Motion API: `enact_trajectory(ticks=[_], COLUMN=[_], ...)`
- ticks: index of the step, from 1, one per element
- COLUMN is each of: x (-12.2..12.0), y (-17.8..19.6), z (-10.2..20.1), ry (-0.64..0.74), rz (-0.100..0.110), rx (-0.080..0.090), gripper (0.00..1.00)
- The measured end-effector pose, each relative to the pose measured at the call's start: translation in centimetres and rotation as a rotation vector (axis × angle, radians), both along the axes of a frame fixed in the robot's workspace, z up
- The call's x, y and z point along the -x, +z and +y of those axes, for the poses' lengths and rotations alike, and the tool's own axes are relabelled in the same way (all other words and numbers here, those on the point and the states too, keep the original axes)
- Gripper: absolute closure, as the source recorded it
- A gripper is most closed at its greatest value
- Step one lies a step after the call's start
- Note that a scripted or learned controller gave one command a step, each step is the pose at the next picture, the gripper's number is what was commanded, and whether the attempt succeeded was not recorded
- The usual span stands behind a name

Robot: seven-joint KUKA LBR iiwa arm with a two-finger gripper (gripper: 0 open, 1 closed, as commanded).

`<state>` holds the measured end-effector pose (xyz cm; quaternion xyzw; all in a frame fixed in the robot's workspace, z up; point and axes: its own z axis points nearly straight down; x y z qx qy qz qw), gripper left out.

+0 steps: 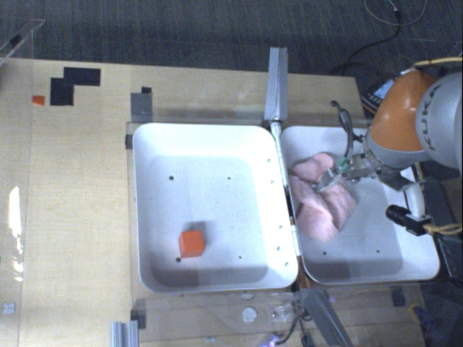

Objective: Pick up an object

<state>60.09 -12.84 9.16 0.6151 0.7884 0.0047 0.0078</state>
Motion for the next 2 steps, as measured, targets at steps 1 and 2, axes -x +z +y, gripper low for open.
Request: enact_trajectory(ticks=[1, 2], x=[-0.3, -3.4], y=[1.2, 9.5], z=[0.2, 5.0], ry=[0.002, 0.201], rz=[-0.007, 0.008], rx=[-0.002, 0.001], gripper=[1.0, 1.0])
